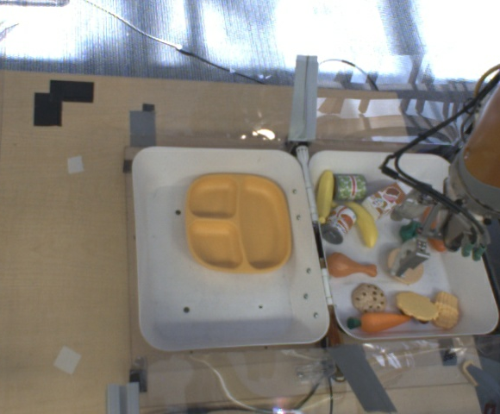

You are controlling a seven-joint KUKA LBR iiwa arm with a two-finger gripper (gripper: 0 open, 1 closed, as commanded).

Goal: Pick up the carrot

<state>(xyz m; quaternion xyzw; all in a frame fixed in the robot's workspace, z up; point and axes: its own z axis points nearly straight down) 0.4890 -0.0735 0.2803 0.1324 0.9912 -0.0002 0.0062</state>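
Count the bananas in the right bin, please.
2. One banana stands upright along the right bin's left wall, beside the green can. The other banana lies slanted just right of the red-labelled can. The arm covers part of the bin, so another could be hidden.

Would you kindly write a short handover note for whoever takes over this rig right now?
Pincer: low over the right bin, above a round tan food piece; nothing seen between its fingers, and whether they are open is unclear.
Carrot: lying at the right bin's near edge, beside the cookie, apart from the pincer.
Done: no grasp yet.
Left: move to the carrot, grip it, lift.
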